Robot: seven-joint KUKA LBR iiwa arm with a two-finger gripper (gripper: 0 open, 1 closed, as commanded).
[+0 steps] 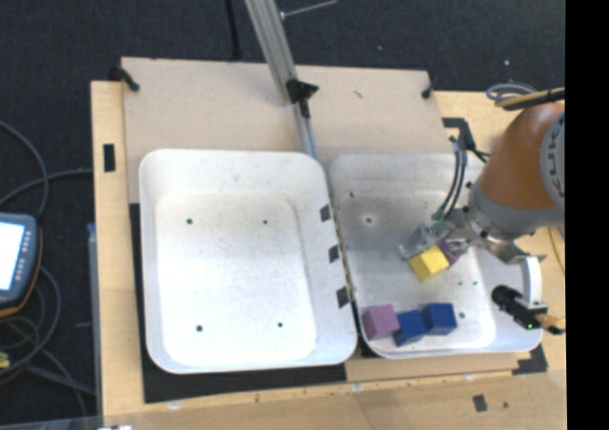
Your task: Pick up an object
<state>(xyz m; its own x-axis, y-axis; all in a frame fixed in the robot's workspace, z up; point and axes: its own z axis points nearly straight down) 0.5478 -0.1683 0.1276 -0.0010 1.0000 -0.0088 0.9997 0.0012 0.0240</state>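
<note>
A yellow block (429,263) sits in the right bin (381,181), near its middle right. My gripper (430,247) hangs right over the block's upper edge and touches or nearly touches it. The arm comes in from the right. A purple block (381,321) lies by the bin's front edge. Just right of it are two blue blocks (425,322), close together.
The left bin (228,257) lies beside the right one, with a ridge (335,247) between them. A slanted metal rail (271,29) runs from the top down to the bins' back edge. A screen (14,257) and cables sit off the bench at far left.
</note>
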